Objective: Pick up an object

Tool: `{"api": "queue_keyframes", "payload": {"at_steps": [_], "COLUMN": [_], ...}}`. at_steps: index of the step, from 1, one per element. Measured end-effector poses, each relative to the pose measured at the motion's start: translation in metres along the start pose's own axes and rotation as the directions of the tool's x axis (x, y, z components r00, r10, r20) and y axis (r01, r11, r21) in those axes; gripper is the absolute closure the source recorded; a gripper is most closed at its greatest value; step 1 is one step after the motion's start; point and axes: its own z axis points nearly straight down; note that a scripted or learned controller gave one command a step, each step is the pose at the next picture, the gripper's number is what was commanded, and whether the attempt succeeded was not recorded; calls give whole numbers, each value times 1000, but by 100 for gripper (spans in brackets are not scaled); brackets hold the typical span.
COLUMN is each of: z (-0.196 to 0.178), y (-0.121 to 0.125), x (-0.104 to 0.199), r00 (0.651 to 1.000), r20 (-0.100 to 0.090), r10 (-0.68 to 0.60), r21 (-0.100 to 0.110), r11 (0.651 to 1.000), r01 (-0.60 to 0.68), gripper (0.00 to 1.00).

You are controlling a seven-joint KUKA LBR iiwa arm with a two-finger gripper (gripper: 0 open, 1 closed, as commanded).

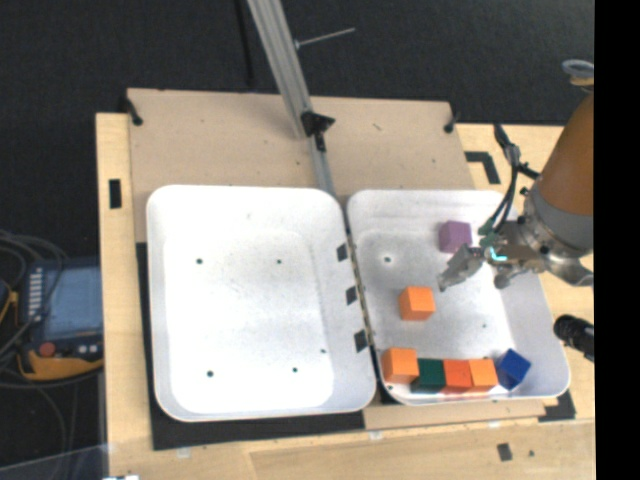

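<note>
Camera view: arm reaches in from the right over the right bin (pixel 372 230). Jaws (pixel 480 266) spread open, nothing between them, above bin floor. Purple cube (pixel 454 235) just up-left of the jaws, near but outside them. Orange cube (pixel 417 302) lies below-left of the jaws, apart. Along bin's near wall a row: orange cube (pixel 401 364), green cube (pixel 431 375), two more orange cubes (pixel 470 374), blue cube (pixel 513 367). Left bin (pixel 170 268) beside it on the surface (pixel 240 128).
</note>
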Motion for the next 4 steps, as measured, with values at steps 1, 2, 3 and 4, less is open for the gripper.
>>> {"api": "queue_keyframes", "payload": {"at_steps": [1,2,3,4], "z": [-2,60,105,154], "y": [1,-3,-3,-4], "x": [0,1,6,15], "r00": [1000,1000,1000,1000], "r20": [1,1,1,1], "r10": [4,4,5,6], "r21": [-6,3,2,2], "r11": [1000,1000,1000,1000], "r01": [-4,-4,-5,-6], "gripper": [0,0,0,0]}}
